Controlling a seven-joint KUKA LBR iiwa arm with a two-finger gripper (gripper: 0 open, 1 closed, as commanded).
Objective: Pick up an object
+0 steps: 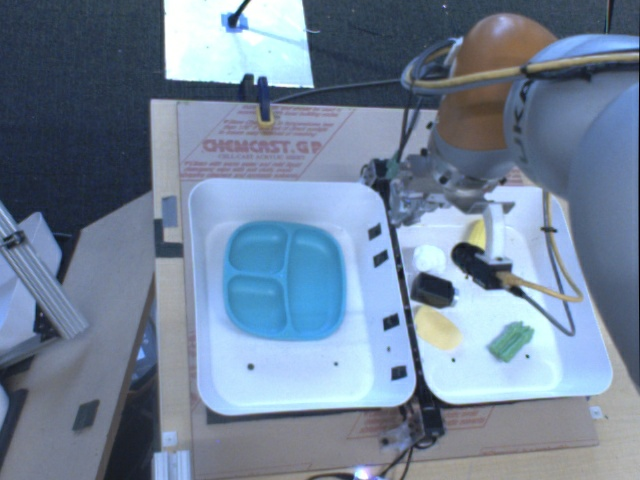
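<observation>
Beside smooth yellow lump [438, 327], ridged green block [510, 340]

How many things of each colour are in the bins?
Blue: 1, plate
White: 1, ball
Black: 1, block
Yellow: 2, lump, piece
Green: 1, toy
Total: 6

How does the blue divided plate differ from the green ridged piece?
The blue divided plastic plate lies alone in the left white bin; the small green ridged piece sits in the right white bin among other items. The plate is far larger, smooth, with compartments; the green piece is narrow and ribbed. Both lie flat, apart from the tool.
</observation>
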